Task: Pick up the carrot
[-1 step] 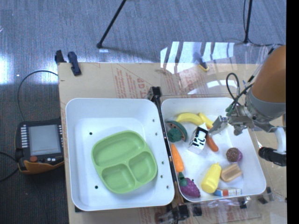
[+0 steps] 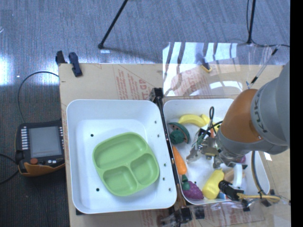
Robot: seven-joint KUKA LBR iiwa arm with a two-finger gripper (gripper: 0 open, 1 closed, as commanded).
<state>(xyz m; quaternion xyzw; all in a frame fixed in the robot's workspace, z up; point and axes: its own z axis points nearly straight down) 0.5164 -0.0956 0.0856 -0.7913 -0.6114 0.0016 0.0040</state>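
- Carrot (image 2: pixel 178 161) lies in the right bin (image 2: pixel 199 100), hard against its left wall, long axis running roughly along that wall, green tip toward the near end.
- Neighbours: a dark green round toy (image 2: pixel 178 135) just beyond its far end, purple grapes (image 2: pixel 191 190) just past its near end, yellow banana (image 2: pixel 192 120) further back, a yellow bottle-like piece (image 2: pixel 213 184) off to its right.
- Gripper (image 2: pixel 201 148) hangs over the middle of the right bin, beside the carrot, not on it. Nothing visible between the jaws; whether they stand wide or narrow, I cannot tell (metal parts blur together at this angle).
- Handling, my read: looks like a moulded plastic toy, so light, rigid, smooth and a bit slippery. Tapered body, so a pinch near the thin end probably squirts out.
- Best hold, I'd say: across the thick orange midsection, jaws closing across the short axis.
- Risk: the wall side leaves little room for one finger (may need to nudge the carrot inward first).
- Left bin (image 2: pixel 75 126) holds a green divided plate (image 2: pixel 126 163); not relevant to the pick.
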